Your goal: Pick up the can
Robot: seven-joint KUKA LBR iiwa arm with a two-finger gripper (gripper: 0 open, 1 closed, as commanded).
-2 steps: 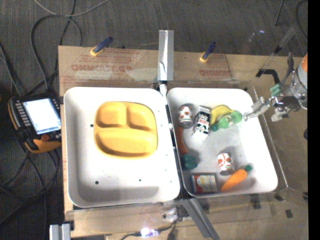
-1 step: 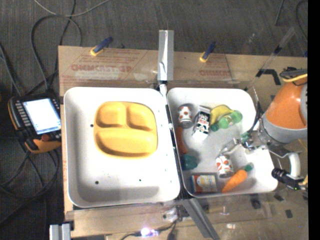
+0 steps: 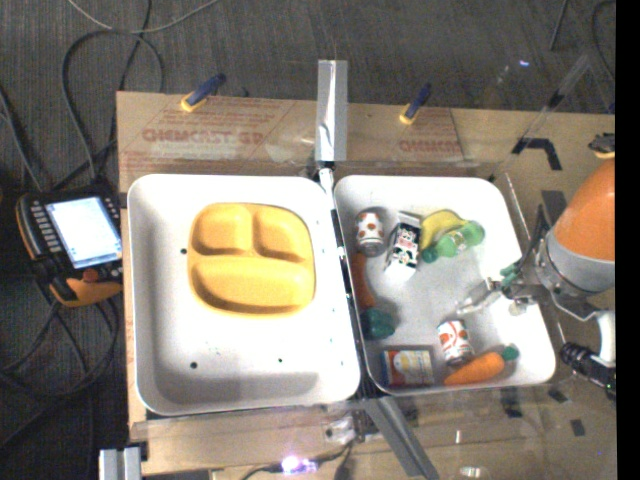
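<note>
Bench brown, taped; two white bins; dark carpet, cables.

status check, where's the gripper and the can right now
Gripper low over right bin, right side, holding nothing. Nearest can lies just below it, untouched; second can at bin's top left. Carrot right beside nearest can.

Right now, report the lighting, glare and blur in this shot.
Camera view: even overhead light; soft shadow falls along the near inner wall of the left bin; mild glare whitens the right bin floor; the arm looks soft and blurred; small print on the can is unreadable.
</note>
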